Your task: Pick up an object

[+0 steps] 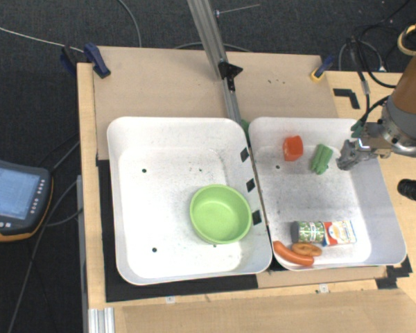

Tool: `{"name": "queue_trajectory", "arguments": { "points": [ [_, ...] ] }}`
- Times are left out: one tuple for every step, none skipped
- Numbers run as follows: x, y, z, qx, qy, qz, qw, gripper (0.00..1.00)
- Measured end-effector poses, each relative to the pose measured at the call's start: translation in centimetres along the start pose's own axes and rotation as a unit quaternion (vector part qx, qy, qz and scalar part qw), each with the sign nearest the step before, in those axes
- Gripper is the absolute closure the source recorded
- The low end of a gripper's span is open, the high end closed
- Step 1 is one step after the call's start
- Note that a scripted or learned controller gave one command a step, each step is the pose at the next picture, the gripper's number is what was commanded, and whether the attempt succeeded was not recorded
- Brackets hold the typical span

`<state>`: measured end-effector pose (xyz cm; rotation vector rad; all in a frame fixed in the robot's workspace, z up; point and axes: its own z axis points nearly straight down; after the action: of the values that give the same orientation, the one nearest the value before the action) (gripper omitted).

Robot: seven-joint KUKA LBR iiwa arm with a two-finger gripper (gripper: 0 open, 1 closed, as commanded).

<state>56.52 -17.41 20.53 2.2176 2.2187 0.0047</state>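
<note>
In the right bin [374,207] lie a small red block [292,148], a green oblong piece [322,158], a printed carton on its side [324,232] and an orange-red sausage-shaped toy [295,253] at the front edge. A light green bowl [220,214] rests in the left bin [135,207]. My gripper [349,155] hangs over the right bin's far right part, just right of the green piece and apart from it. Nothing shows between its fingers.
A slanted metal pole [211,37] rises from the back between the bins. Blue clamps [96,60] hold the bench board at its rear corners. A handheld control pendant [14,198] lies off the bench at the left. Cables run across the dark floor.
</note>
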Motion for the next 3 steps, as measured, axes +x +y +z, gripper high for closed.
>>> {"name": "queue_trajectory", "arguments": {
  "points": [
    [6.2,1.1,-0.2,0.002,0.001,-0.003,1.0000,1.00],
    [10.5,2.3,-0.1,0.003,0.001,-0.002,1.0000,1.00],
    [15.9,3.0,0.2,0.003,0.001,-0.002,1.0000,1.00]
  ]
}}
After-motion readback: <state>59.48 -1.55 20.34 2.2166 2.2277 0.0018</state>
